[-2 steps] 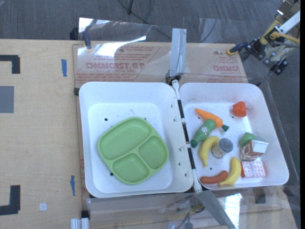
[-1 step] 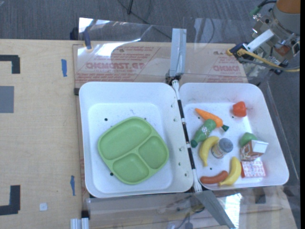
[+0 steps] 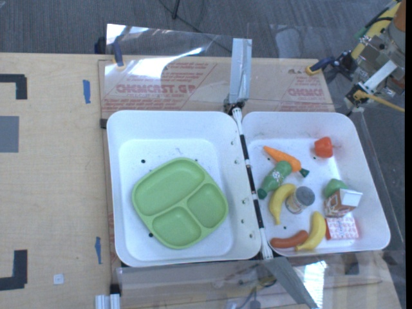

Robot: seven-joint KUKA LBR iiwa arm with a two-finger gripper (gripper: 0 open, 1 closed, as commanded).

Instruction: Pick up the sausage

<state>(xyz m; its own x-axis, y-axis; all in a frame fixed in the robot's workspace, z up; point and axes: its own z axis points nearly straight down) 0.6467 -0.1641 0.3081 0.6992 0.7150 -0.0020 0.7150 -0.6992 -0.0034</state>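
Sausage (image 3: 289,240): smooth red-brown curved tube, lying at the near edge of the right bin (image 3: 373,192), touching a curved yellow banana (image 3: 315,231). Second banana (image 3: 280,201), small metal-lidded can (image 3: 299,198), green bottle (image 3: 275,179), orange carrot (image 3: 283,157), red tomato (image 3: 323,147) further in. Left bin (image 3: 122,172) holds a glossy green three-section plate (image 3: 180,202). My gripper (image 3: 376,69) is high at the right edge, off beyond the bins, arm tilted; can't tell its state.

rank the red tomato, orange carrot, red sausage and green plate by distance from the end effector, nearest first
1. Round red tomato, right bin's top corner, nearest the end effector.
2. Orange carrot, right bin's upper left.
3. Red sausage, right bin's bottom edge.
4. Green divided plate, left bin.
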